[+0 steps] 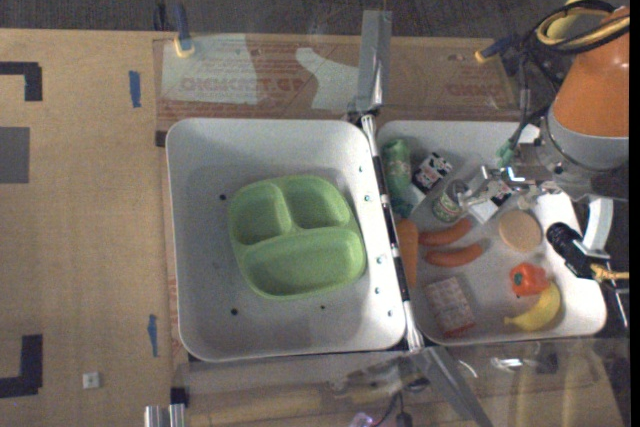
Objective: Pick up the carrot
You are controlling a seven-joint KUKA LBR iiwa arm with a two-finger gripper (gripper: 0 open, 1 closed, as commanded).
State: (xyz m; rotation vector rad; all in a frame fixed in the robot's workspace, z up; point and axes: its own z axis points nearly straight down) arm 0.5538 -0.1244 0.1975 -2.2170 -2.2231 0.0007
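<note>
In right white bin [590,320], long orange carrot [407,250] lies against left wall, untouched. Metal two-finger gripper [490,185] hovers nearby over small can [449,202]; can't tell its state. Pickup not started.

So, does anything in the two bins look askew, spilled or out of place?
Nothing spilled or damaged. The one oddity: the carrot is jammed lengthwise against the right bin's left wall, beside two sausages. The plate sits slightly turned in the left bin.
</note>
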